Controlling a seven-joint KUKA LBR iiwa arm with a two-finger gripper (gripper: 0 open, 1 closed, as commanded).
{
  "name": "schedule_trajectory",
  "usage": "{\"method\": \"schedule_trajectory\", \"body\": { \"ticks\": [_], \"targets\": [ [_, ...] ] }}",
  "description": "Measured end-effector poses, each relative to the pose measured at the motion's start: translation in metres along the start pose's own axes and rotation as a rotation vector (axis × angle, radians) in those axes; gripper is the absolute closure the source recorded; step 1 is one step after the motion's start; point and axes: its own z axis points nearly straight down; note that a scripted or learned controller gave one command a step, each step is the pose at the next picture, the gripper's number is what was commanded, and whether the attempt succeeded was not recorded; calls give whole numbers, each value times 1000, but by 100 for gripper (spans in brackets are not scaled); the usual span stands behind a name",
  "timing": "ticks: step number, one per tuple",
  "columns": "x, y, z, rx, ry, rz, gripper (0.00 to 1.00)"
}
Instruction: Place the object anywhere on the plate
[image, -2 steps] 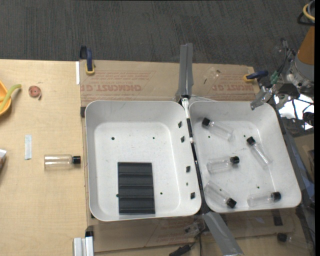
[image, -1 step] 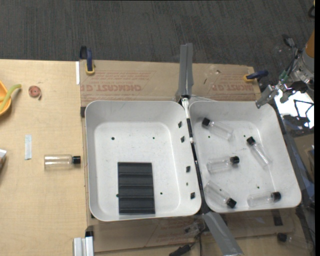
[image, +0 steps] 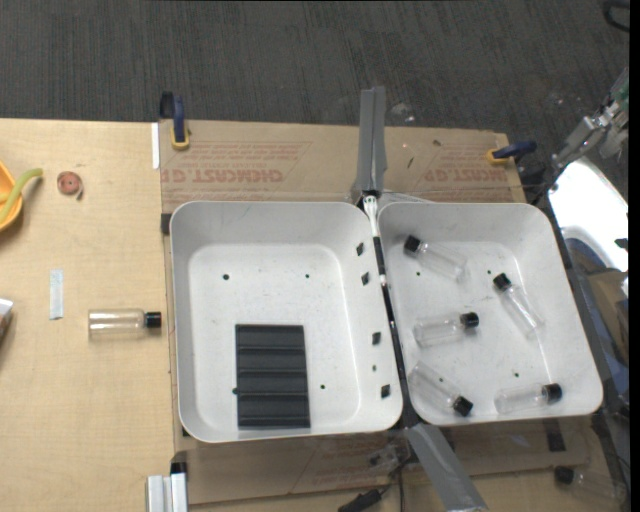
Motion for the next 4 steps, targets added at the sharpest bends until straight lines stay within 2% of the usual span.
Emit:
{"method": "schedule_trajectory", "body": {
  "ticks": [1,2,3,4],
  "targets": [
    [9,-31,-84,1,1,140,0],
    [82,20,-60,5,3,354,0],
    [30,-34,-83,4,0,567,0],
    [112,35,-83,5,1,701,0]
  ]
}}
